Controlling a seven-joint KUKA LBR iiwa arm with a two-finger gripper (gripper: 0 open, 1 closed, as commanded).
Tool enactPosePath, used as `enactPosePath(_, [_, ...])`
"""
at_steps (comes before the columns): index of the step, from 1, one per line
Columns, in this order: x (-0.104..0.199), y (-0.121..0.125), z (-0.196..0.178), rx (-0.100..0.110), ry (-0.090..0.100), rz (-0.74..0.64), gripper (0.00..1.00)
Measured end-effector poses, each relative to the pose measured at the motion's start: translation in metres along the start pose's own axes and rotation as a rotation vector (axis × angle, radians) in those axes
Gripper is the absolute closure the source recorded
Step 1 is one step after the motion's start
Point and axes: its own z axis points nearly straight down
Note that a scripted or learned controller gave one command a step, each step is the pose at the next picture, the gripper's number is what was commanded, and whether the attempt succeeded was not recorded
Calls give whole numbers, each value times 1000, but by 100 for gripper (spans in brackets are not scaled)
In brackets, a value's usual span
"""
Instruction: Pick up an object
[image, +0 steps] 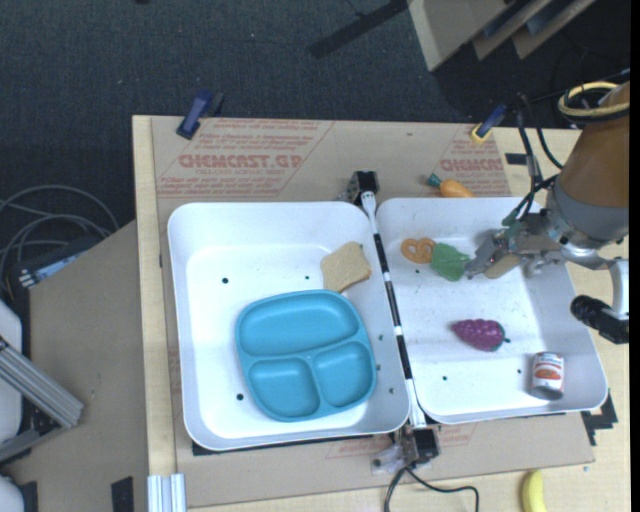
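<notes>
The gripper (497, 258) hangs over the right bin (585, 390); whether it is spread or closed cannot be told. A green piece (449, 262) lies just left of it, almost touching.

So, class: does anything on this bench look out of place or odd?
Yes. A carrot lies on the board above the right bin, and a banana below it, both outside the bins. The can lies tipped over.

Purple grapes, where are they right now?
In the camera view, the purple grapes lie mid right bin, below the green toy and up-left of the small can.
</notes>
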Motion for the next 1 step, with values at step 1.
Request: enactPosePath(1, [39, -58, 104, 1, 1, 0, 0])
